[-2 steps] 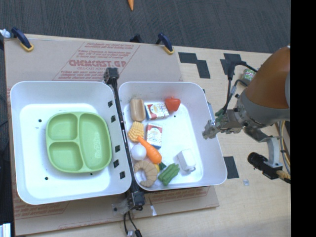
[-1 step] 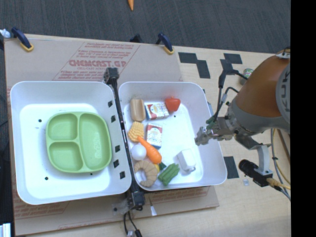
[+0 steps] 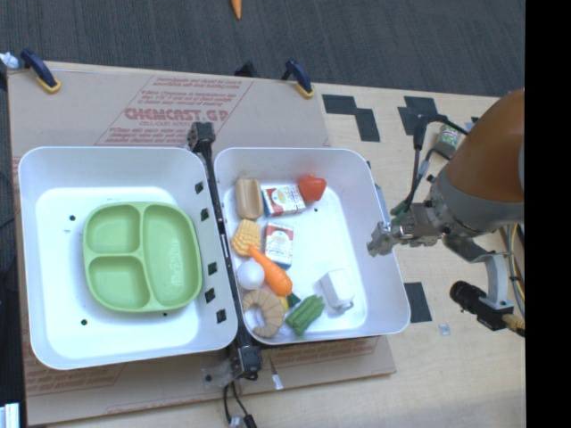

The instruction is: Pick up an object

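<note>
The right bin holds several toy foods: a hot dog bun, a red and white carton, a red pepper, corn, a second small carton, a carrot, a white egg, a croissant, a green vegetable and a white block. My gripper hangs over the bin's right rim, to the right of all the items. It is small and partly hidden under the wrist. Nothing is seen held in it.
The left bin carries a green divided plate. A black hinge strip runs between the bins. Cardboard lies under both, with clamps at the back. The arm's orange band and grey wrist fill the right side.
</note>
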Available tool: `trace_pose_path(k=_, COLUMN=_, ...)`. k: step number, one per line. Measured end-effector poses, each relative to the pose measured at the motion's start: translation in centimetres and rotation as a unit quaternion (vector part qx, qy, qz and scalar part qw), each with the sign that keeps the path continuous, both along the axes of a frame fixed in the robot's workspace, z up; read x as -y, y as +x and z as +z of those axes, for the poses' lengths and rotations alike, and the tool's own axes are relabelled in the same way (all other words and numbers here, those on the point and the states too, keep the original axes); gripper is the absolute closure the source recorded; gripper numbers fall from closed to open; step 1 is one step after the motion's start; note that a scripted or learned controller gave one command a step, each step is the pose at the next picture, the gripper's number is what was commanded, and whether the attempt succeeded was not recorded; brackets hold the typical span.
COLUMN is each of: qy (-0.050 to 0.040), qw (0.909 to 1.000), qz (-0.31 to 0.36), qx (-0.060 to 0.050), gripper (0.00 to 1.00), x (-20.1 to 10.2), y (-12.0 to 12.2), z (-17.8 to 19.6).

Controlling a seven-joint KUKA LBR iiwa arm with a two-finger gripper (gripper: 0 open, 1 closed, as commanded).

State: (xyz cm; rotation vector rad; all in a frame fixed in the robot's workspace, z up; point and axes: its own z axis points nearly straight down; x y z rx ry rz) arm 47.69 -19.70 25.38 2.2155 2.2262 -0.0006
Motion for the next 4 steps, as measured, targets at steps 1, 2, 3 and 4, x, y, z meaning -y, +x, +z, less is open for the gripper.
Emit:
trace_pose_path(k=1, qy=0.0002, qw=1.0000, qz=0.001, qx=-0.001, gripper=1.00, x=-3.5, y=5.1, z=-2.0)
trace_pose_path(k=2, qy=0.0005, qw=1.0000, qz=0.001, qx=-0.001, gripper=1.00, x=-3.3, y=9.4, z=-3.2)
trace_pose_path(k=3, qy=0.0009, qw=1.0000, qz=0.001, qx=-0.002, gripper=1.00, x=-4.4, y=9.5, z=-3.3)
trace_pose_path(k=4, qy=0.0003, qw=1.0000, qz=0.001, qx=0.000, gripper=1.00, x=-2.8, y=14.9, z=-4.9)
